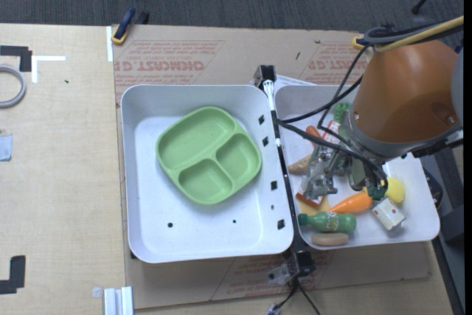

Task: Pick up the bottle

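Bottle point(328, 221) lying flat, long axis left-right, cap end pointing left.

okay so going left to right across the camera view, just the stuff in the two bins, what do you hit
green divided plate in the left bin → green bottle lying near the right bin's front edge → orange carrot → small white carton
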`<state>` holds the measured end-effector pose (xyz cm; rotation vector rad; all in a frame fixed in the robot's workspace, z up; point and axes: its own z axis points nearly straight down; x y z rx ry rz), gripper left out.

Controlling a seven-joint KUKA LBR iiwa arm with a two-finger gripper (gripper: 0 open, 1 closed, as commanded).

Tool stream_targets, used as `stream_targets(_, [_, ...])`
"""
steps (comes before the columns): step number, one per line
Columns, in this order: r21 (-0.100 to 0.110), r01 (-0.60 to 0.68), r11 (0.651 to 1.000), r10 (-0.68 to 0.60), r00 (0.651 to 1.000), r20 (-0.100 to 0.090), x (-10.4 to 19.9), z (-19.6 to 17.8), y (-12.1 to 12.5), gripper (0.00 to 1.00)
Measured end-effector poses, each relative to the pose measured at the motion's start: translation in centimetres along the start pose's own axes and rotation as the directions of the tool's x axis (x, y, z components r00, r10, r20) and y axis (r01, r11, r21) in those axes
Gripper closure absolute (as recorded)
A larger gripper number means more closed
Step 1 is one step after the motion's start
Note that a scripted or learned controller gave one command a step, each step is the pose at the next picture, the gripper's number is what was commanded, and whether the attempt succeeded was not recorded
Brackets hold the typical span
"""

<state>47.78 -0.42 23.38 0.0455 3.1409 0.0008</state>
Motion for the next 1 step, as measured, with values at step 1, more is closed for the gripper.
stream_targets(1, [0.0,-0.005,1.0,0.005,1.0,0.0,0.19,0.91,6.35,1.0])
